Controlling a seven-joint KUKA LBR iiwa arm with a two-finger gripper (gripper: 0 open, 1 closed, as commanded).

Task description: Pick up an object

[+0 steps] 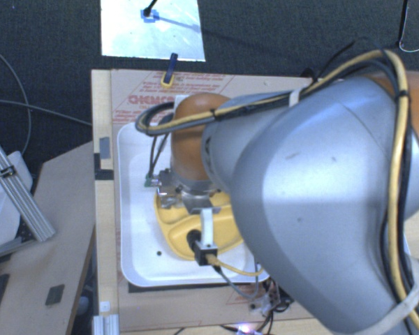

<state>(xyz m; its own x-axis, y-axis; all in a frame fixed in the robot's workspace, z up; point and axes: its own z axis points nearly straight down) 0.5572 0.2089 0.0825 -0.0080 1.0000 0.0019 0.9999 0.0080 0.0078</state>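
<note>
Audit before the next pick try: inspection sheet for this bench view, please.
Surface: shallow white plastic bin on a brown cardboard sheet with red print; one small dark speck on the bin floor.
Job's things: rounded yellow plastic object lying in the bin, partly hidden under the wrist.
Clutter: dark blue stick with a yellow tip on the cardboard's far edge.
Grippers: gripper low in the bin, directly over the yellow object; grasp cannot be judged.
Cables: yellow and black cable bundle along the grey arm; thin black cable on the floor at the view's left.
Surroundings: dark carpet, pale square sheet, aluminium rail.
</note>
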